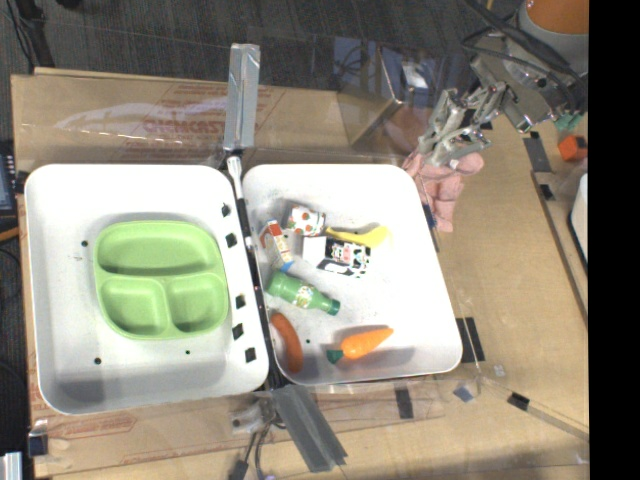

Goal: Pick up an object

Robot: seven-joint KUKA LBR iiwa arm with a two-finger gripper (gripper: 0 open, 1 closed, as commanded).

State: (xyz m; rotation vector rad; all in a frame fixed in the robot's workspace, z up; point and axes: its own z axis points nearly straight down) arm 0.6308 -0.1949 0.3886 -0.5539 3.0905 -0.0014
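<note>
My gripper (447, 151) hangs above the far right corner of the right bin (425, 298). A limp pink object (447, 190) dangles from its fingertips, just outside the bin's right rim; the fingers look shut on its top end. In the right bin lie a green bottle (303, 294), an orange carrot (362, 343), a cow-patterned carton (345, 256), a yellow piece (366, 235), a red-and-white carton (305, 220), a small red-and-blue box (277, 244) and a reddish-brown sausage shape (288, 339).
The left bin (60, 368) holds a green divided tray (162, 276). A grey upright bar (240, 103) stands behind the seam between the bins. Cables and arm parts crowd the upper right; the brown bench (520, 298) lies to the right.
</note>
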